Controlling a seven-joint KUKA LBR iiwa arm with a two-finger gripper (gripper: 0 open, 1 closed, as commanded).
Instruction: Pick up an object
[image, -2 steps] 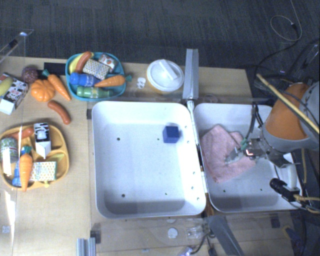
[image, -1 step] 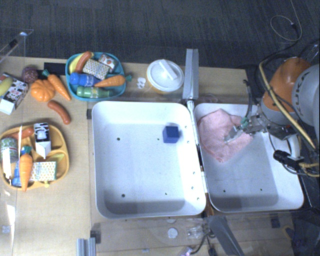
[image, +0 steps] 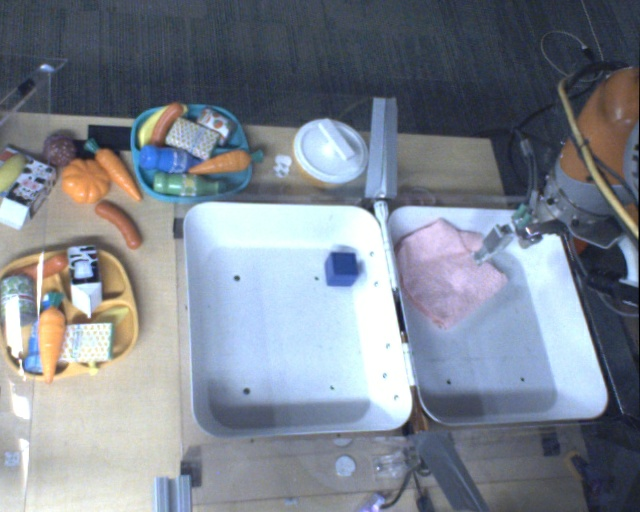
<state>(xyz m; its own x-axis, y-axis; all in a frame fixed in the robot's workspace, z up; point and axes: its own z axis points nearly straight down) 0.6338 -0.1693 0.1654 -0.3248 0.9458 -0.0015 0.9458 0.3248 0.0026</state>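
Approach step. Gripper low over right bin, tips at pink cloth right edge; grip state can't tell. Blue cube alone in left bin. Next: descend onto cloth, pinch, lift.

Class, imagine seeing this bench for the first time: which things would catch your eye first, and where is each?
A pink cloth lies crumpled in the right bin, with the gripper at its right edge. A small blue cube sits alone in the left bin. Colourful toy food crowds the bench's left side.
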